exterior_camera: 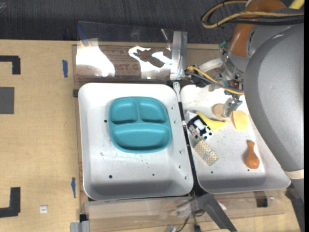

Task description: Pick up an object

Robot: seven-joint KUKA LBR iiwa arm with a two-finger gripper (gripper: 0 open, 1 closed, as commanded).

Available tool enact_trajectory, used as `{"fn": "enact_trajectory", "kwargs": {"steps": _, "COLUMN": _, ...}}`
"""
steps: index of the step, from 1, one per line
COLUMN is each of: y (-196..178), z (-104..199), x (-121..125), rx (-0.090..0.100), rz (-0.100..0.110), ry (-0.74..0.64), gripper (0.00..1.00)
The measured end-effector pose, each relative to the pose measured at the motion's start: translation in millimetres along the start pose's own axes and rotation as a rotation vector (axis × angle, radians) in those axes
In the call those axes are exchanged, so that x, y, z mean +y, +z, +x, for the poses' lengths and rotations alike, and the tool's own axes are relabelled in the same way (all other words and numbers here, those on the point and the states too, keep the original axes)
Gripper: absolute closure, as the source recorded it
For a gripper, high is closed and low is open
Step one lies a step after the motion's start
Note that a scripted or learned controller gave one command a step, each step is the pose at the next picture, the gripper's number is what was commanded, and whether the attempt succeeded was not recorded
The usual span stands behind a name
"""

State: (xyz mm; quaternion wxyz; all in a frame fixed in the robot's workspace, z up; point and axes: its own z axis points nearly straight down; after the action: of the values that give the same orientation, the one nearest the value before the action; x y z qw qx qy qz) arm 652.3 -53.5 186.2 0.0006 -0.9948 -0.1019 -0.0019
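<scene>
We see the gripper [232,102] low in the right bin [227,175], over a tan disc [219,110] (grip state: we cannot tell), beside a yellow piece [240,120].

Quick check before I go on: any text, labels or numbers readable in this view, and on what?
None can be read with confidence.
Cardboard behind the left bin: reddish printed lettering under glare, too blurred and washed out to read.
Black-and-white item in the right bin: bold pattern, no legible characters.
Patterned packet beside it: print too small to read.
Teal divided plate: no markings visible.
</scene>
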Motion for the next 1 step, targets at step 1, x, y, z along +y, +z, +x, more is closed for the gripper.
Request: {"fn": "enact_trajectory", "kwargs": {"steps": 1, "y": 98.9, "z": -24.7, "x": 46.4, "rx": -0.002, "rz": 0.0, "ry": 0.003, "gripper": 0.0}}
